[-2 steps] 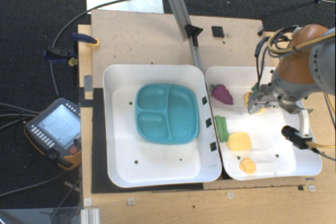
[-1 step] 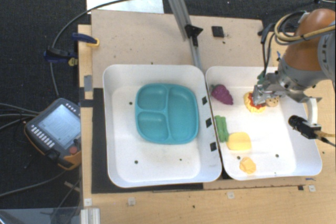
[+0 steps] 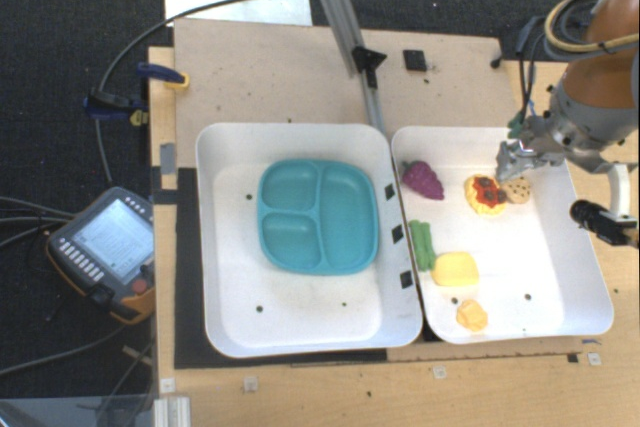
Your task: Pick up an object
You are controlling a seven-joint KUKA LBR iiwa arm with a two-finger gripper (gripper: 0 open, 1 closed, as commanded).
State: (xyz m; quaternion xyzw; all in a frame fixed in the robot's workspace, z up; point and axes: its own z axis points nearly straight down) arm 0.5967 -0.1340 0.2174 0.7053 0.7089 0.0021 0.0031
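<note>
Toward the far right of the right-hand shallow white bin [image 3: 590, 300], the two-finger gripper [image 3: 515, 165] is poised just above a small tan speckled cookie-like piece [image 3: 517, 191], with a round yellow-and-red toy pizza [image 3: 486, 195] adjoining leftward; its finger state cannot be told.

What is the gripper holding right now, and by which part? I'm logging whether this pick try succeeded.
It cannot be told. The gripper hangs over the right bin, just above the cookie and the pizza slice, but nothing is visibly between its tips.
</note>
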